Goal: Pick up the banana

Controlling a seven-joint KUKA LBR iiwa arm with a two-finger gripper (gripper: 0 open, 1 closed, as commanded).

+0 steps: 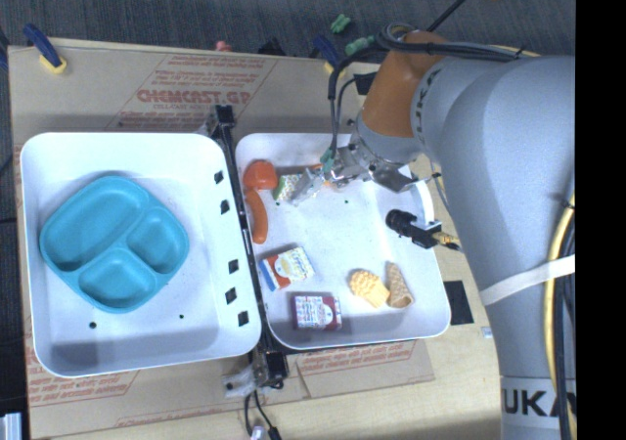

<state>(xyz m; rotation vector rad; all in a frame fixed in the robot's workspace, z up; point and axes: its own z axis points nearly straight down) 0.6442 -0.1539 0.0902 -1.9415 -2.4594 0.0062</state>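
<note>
From my station I saw the arm (489, 135) reaching in from the right, its orange band (396, 91) above the wrist, with the pincer (328, 172) low over the back of the right bin (430, 316). I could not tell how the pincer stood; the wrist and cabling hid too much of it. Just beside its tip lay a small clear-wrapped item (296, 186) with a bit of green on it, and I could not tell whether the two were touching.

The banana (367, 286), a small yellow piece, lay near the front of the right bin, well apart from the pincer and touching a tan cone-shaped piece (398, 286) on its right. To its left sat a dark red packet (315, 311) and, a little farther back, a white and orange carton (286, 267). An orange-red carrot-like toy (258, 196) lay along the bin's left wall.

The left bin (59, 350) held a blue divided tray (112, 241). Both bins rested on the surface (117, 86), a brown board with red print, and a blue clamp (44, 47) sat at its far left corner.
</note>
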